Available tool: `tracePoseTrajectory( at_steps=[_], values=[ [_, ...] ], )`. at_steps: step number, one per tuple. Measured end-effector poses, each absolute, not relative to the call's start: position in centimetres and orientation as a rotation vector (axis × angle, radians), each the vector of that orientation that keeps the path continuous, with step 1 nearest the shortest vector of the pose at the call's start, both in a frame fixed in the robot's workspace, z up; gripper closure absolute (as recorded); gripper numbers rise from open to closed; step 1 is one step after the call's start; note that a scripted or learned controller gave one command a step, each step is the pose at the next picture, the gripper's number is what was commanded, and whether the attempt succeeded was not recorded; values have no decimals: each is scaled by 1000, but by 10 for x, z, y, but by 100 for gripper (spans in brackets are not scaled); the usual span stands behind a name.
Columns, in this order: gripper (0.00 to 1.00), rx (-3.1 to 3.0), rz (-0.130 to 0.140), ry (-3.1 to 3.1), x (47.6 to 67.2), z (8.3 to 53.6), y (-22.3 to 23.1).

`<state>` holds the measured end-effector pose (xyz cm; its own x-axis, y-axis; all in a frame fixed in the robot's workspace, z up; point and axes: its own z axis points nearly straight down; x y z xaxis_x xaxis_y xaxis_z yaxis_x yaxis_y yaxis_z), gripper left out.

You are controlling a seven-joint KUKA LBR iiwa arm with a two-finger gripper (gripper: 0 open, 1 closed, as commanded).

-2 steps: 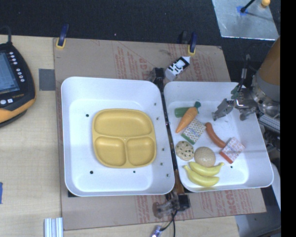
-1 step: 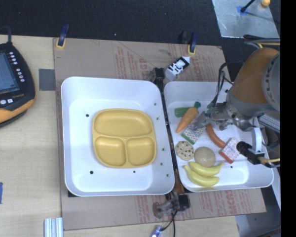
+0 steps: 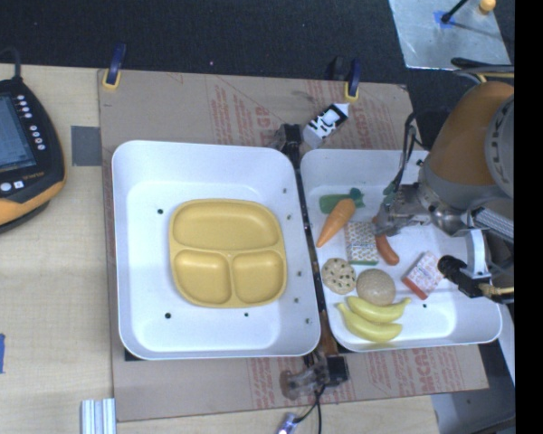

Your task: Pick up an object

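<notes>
A grey arm (image 3: 466, 156) with an orange band is reaching in from the right over a wooden worktop (image 3: 36, 315), its pincer (image 3: 391, 217) hanging low in the right-hand white bin (image 3: 462, 328); whether that pincer is released or clenched cannot be told from this slanted overhead angle, and nothing is showing between its tips. Toy food is lying scattered in that bin: an orange carrot (image 3: 335, 221) with a green top is slanting along the bin's left side, a small patterned card (image 3: 361, 241) is sitting just beside it, and a red sausage (image 3: 387, 250) is lying right under the pincer, close enough that contact cannot be judged. Toward the bin's front edge, a chocolate-chip cookie (image 3: 338, 276) is resting beside a round tan bun (image 3: 376, 287), with two yellow bananas (image 3: 373, 318) curving just in front of them and a small red-and-white packet (image 3: 423, 275) lying to the right. The left-hand white bin (image 3: 145, 319) is carrying a yellow divided plate (image 3: 228, 250), its three compartments facing up. A control pendant (image 3: 14, 156) with a dark screen is sitting at the far left of the worktop, well apart from both bins.
</notes>
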<state>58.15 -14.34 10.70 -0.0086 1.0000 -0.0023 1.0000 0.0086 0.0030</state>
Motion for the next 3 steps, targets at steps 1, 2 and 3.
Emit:
tracePoseTrajectory(
  at_steps=[1,2,3],
  values=[
    [0,2209,-2,2230,581,106,-143],
    [100,2207,-5,2233,581,116,-144],
    [0,2205,-7,2233,581,116,-144]
  ],
)
